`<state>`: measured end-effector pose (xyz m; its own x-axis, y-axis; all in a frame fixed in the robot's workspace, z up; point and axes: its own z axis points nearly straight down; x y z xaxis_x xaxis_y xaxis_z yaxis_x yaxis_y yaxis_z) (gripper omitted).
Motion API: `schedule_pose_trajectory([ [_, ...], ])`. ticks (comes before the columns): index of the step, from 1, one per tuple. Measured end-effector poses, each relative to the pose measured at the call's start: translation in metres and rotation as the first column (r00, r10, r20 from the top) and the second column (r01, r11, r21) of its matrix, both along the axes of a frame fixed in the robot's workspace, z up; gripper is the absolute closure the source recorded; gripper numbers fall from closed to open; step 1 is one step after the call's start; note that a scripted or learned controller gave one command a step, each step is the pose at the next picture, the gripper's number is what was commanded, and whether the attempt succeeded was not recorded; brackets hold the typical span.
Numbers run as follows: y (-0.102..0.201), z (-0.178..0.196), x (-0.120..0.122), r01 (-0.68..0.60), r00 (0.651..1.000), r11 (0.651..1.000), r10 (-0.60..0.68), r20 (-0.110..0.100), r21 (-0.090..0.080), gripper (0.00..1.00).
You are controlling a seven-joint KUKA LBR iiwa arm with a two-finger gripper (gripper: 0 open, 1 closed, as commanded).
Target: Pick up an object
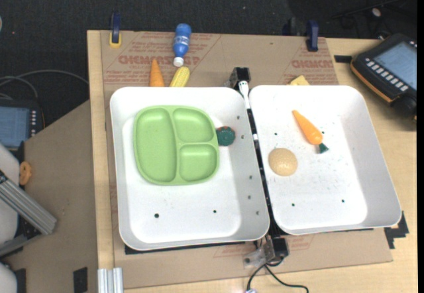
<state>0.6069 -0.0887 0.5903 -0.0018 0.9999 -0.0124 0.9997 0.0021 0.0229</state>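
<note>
Whether the pincer is wide or narrow cannot be told from this view. The likeliest target is the carrot, lying flat and slanted in the right bin, well to the right of the green tray and level with its upper half. It looks like a light, stiff plastic toy, smooth and tapered, so it may slip. I would grip it across the thick middle, jaws square to its long axis. A beige ball sits right of the tray too, nearer and lower, apart from the carrot; being round, it may roll. A small teal piece touches the tray's right rim. A bottle and a corn cob lie beyond the tray, outside the bins.
</note>
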Motion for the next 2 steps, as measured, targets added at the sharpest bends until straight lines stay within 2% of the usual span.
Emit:
schedule_pose_trajectory([
  [1,0.0004,0.0110,0.0005,0.000,1.000,1.000,0.000,0.005,-0.002,1.00],
  [2,0.0004,0.0104,0.0005,0.000,1.000,1.000,0.000,0.004,-0.002,0.00],
])
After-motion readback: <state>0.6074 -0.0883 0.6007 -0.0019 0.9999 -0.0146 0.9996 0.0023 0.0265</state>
